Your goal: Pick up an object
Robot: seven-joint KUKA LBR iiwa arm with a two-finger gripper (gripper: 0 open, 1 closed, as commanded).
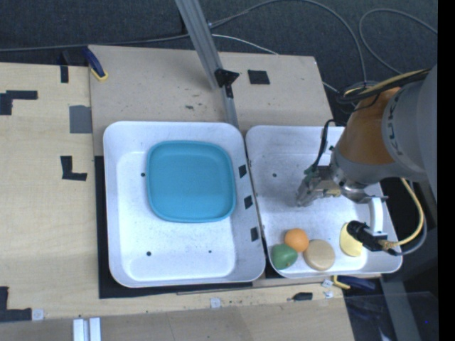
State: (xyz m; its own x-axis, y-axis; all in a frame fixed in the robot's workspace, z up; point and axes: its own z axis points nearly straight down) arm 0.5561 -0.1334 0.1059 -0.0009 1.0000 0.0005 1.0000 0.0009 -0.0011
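In the right bin point(284, 151), my gripper point(308, 192) hangs low over the bare white floor near the middle, with nothing visible between its fingers. Along the bin's front edge lie an orange ball point(296, 240), a green object point(283, 256), a tan round object point(320, 254) and a yellow object point(350, 240) partly behind a black fitting. These lie a short way in front of the gripper, apart from it. The grey arm with its orange band point(366, 130) comes in from the right.
The left bin point(124, 261) holds a square blue plate point(190, 180). A grey metal pole point(206, 45) slants down to the bins' back edge. Cables run along the right bin's right side.
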